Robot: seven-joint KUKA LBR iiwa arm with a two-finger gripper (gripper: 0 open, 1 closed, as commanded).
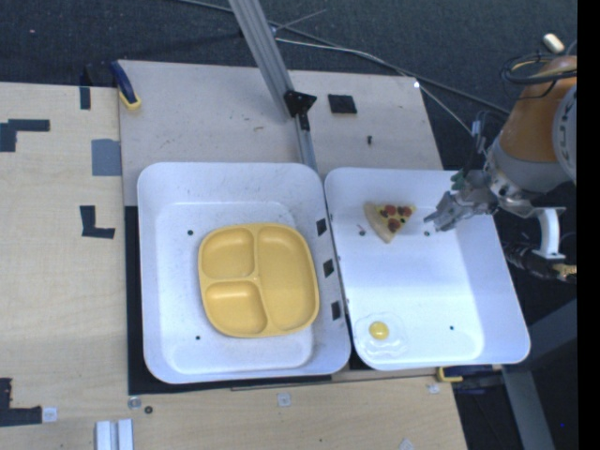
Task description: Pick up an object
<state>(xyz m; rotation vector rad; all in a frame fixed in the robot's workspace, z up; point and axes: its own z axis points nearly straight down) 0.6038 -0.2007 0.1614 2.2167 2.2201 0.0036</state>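
In the right bin (487, 279), nearest the camera, a fried egg (380, 333) lies close to the front wall — white with a yellow yolk, flat on the floor. Beside it, in the left bin (155, 251), a yellow tray (258, 279) with three compartments sits roughly in the middle, turned a little askew. Farther back in the right bin, a pizza slice (389, 219) rests near the rear wall, its tip pointing toward the front. Just to its right — close, but apart from it — the gripper (442, 216) hangs low over the bin's right rear part, its dark fingers pointing down and left toward the slice. Nothing is between them; how far they are spread I cannot tell. Behind it the grey arm (539, 139) with its orange band comes in from the right edge. Beyond the bins, a metal rod (267, 45) slants across the bench (206, 111).
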